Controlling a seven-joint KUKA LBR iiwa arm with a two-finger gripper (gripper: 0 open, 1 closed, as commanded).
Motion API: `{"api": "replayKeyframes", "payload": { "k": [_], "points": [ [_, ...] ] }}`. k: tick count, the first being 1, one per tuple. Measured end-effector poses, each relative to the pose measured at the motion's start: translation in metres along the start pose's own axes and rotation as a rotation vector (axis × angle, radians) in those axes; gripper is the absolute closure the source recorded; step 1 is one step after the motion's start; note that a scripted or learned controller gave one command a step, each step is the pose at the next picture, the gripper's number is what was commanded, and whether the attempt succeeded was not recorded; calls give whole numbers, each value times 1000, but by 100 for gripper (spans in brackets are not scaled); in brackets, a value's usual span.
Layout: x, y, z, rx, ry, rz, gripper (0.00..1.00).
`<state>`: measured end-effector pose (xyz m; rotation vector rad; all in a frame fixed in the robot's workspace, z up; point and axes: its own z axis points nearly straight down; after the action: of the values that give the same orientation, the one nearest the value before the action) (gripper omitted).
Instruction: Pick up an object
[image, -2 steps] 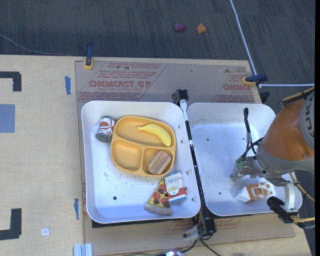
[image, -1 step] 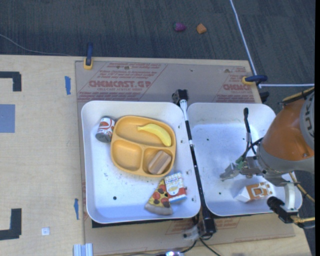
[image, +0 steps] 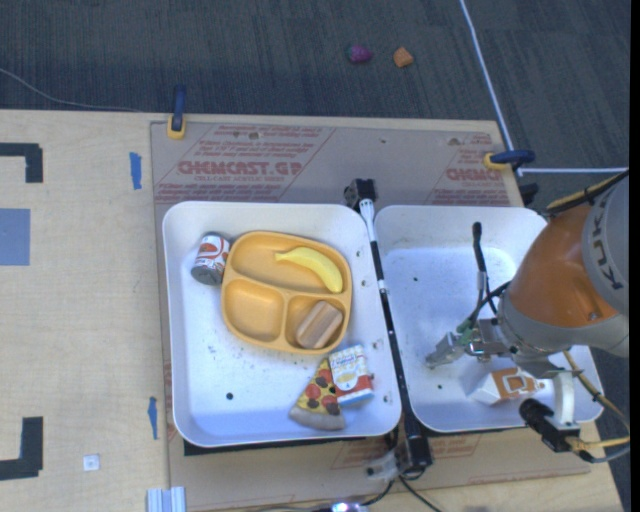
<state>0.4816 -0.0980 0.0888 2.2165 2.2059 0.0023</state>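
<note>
My gripper (image: 447, 350) is low over the floor of the right bin (image: 430, 270), pointing left, with the orange-banded arm (image: 565, 285) behind it. A small white and orange carton (image: 508, 385) lies in the right bin just to the right of the gripper, partly under the wrist. In the left bin (image: 185, 330) a yellow divided plate (image: 255, 305) holds a banana (image: 312, 266) and a brown bun (image: 319, 324). A can (image: 209, 258) lies at the plate's left. A pizza slice (image: 318, 400) and a small juice box (image: 351, 372) sit near the front right corner.
A black clamp (image: 360, 192) and a ridge divide the two bins. Cables run across the right bin (image: 480, 262) and along the front edge. Blue and yellow clamps (image: 178, 112) hold the cardboard sheet. Two small objects (image: 380, 55) lie on the dark floor beyond.
</note>
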Motion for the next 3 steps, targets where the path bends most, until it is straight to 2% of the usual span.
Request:
{"api": "replayKeyframes", "payload": {
  "k": [2, 3],
  "points": [
    [1, 0, 0, -1, 0, 0, 0],
    [-48, 2, 0, -2, 7, -8, 0]
  ]
}}
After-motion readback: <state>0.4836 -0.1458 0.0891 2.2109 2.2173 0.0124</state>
